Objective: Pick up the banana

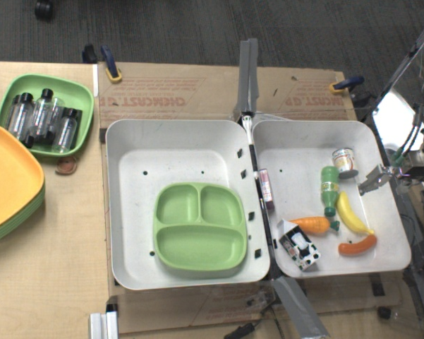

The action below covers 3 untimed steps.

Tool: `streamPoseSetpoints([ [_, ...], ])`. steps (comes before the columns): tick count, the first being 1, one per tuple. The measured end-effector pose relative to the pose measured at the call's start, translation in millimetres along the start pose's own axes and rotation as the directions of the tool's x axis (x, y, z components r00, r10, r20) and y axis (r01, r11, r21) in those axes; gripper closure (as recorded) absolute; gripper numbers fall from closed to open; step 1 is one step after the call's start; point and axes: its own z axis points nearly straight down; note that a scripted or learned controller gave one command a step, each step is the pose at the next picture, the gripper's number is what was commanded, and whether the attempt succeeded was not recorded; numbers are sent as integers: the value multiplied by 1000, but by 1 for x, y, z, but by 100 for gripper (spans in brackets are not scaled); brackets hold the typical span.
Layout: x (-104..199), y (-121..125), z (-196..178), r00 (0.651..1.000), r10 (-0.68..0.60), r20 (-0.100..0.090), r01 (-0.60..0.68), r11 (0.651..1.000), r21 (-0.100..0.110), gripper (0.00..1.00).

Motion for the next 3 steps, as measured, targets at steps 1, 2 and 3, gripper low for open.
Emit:
streamPoseSetpoints([
  [1,-5,-6,115,991,-136,-6,136,991,-3,0],
  [2,-7,-6,107,991,-132,-3,132,991,-2,100],
  [3,20,87,59,997,-76,2,76,997,-3,100],
])
